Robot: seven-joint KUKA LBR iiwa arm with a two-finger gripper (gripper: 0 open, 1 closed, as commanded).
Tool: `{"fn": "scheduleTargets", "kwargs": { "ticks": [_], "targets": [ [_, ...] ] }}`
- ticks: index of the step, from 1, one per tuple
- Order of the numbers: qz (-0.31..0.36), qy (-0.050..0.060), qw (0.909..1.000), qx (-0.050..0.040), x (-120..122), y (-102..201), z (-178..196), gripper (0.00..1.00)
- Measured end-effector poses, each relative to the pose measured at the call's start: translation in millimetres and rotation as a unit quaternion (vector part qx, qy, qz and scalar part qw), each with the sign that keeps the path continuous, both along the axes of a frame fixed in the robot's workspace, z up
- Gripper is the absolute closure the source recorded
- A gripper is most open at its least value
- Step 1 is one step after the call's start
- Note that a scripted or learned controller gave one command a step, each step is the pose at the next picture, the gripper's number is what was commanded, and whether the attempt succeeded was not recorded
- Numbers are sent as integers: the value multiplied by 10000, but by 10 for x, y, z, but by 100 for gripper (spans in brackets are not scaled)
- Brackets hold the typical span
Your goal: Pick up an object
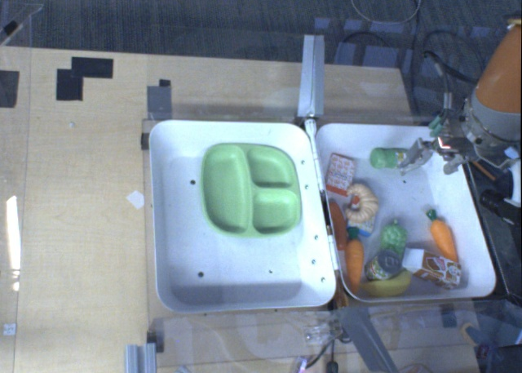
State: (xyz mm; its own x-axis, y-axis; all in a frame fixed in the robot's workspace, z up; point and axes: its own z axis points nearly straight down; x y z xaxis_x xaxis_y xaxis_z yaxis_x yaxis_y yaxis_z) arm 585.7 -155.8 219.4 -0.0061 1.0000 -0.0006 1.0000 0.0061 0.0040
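A divided green tray (249, 189) is lying in the left bin (175, 281). In the right bin (477, 273), a green bottle (386, 157) is resting at twelve o'clock, just beside the gripper (430, 153), whose fingers are standing open; descending squarely over the bottle would be advisable.

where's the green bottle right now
In the camera view the green bottle lies on its side near the far edge of the right bin, just left of the pincer and right of the small red and white packet.
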Motion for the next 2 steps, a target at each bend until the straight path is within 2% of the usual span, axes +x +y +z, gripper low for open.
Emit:
{"fn": "scheduleTargets", "kwargs": {
  "ticks": [1, 2],
  "targets": [
    [281, -66, 9996, -10, -183, 379, -1158, 0],
    [132, -115, 9998, -20, 424, 567, -1216, 0]
  ]
}}
